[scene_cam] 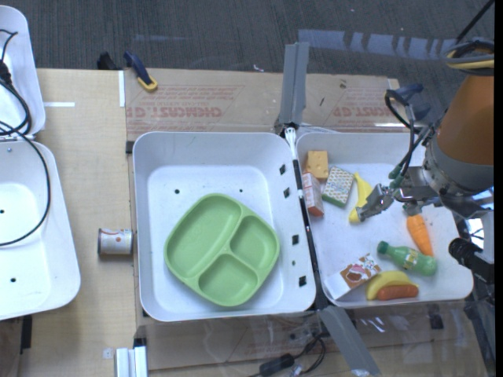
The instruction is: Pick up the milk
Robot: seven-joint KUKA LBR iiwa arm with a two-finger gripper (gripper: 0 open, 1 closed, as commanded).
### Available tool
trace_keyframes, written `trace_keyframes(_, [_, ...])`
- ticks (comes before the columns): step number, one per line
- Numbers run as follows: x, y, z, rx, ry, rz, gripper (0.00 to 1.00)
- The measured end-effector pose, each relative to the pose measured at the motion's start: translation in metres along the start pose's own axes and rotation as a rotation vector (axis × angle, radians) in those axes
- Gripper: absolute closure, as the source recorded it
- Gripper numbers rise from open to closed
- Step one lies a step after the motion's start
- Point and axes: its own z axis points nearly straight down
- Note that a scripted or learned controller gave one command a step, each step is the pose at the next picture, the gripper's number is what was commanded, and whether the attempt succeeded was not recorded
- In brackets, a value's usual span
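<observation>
Milk first: I take it to be the small white-and-brown carton [360, 272] lying in the right-hand bin [452, 293], close to that bin's near wall and not far from its near left corner.

The gripper [376, 203] hangs low over the middle of the same bin, right by a yellow banana-shaped piece [362, 189]. From this angle I cannot tell whether it is open or closed, and I see nothing clearly held in it. The grey wrist and orange band [471, 116] come in from the view's right.

The relation that matters is that the milk lies from the gripper toward the near side of the bin, downward in the view and a shade to the left, with bare white floor between the two. The carton seems to lie flat, its long axis slanted against the bin walls, running from near-left to far-right. I judge the wrist will want turning so the grip closes across the short side.

Room is tight on one flank. A yellow-and-red fruit piece [391, 287] sits just beside the carton on its near-right, possibly touching, and a green bottle [406, 259] lies near on the right. An orange carrot [419, 234] is beyond that. The carton's left and far sides look open.

Farther off, a cheese block [317, 163], a speckled packet [338, 185] and a reddish carton [312, 195] crowd the far left of this bin. A green divided plate [223, 249] sits in the left bin.
</observation>
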Motion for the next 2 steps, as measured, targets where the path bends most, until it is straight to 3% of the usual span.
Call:
trace_keyframes(1, [0.024, -0.009, 0.074, 0.002, 0.001, -0.157, 0.0])
trace_keyframes(2, [0.066, -0.006, 0.073, 0.001, 0.001, -0.253, 0.0])
